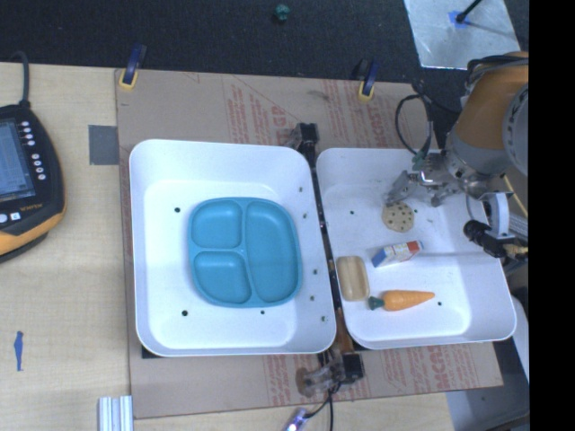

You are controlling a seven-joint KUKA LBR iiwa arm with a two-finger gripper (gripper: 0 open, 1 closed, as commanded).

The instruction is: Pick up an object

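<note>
I have the gripper (406,189) low over the far part of the right bin (485,330), its fingers spread apart with nothing between them, and the cookie (397,215) lies just beside the fingertips, toward the bin's middle. That is the closest target, so I would take it. It looks flat and thin, which I judge makes it awkward: the fingers need to straddle it squarely and come right down to the bin floor before closing, or they will skate over the top. I would shift slightly toward the near edge first so the cookie sits centred between the fingers. The small tube (396,253) lies a little nearer, clear of the cookie, so it should not interfere. The sponge (352,277) rests against the bin's left wall and the carrot (402,301) near the near edge, both well apart from the gripper. The left bin (162,169) carries a blue tray (243,250), which I would leave alone.
</note>
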